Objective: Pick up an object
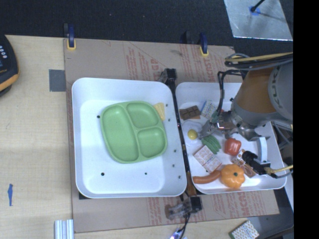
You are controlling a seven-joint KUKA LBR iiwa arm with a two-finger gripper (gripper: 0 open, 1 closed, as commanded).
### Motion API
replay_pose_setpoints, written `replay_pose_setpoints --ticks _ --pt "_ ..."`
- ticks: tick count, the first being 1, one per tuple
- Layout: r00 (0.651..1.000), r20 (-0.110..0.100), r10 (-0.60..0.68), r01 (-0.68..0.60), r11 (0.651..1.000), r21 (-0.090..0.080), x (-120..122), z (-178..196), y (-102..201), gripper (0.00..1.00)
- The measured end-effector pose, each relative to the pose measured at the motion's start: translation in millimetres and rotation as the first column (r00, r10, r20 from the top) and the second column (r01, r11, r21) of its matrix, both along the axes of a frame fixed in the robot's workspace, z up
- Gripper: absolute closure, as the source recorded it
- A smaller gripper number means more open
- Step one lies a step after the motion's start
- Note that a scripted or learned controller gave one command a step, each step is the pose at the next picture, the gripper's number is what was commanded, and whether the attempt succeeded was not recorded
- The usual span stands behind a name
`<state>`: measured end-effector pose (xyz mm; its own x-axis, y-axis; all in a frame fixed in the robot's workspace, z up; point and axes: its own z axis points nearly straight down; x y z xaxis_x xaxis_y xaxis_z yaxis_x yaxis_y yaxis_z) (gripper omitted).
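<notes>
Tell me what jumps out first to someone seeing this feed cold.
The green divided plate lies alone in the left bin. The right bin is crowded: an orange pumpkin and a red tomato near its front, with the end effector low over the clutter.

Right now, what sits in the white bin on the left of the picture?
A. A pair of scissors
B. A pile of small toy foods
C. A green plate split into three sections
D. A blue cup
C: the left bin holds a green divided plate with three compartments, while the small toy foods, such as the orange pumpkin, lie in the right bin.
</notes>
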<state>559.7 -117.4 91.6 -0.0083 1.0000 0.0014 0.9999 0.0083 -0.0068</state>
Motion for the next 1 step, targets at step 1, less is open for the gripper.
replay_pose_setpoints --ticks 1 --pt "1.000 0.002 -0.001 0.001 1.000 -0.002 1.2 10.7 -3.7 1.00"
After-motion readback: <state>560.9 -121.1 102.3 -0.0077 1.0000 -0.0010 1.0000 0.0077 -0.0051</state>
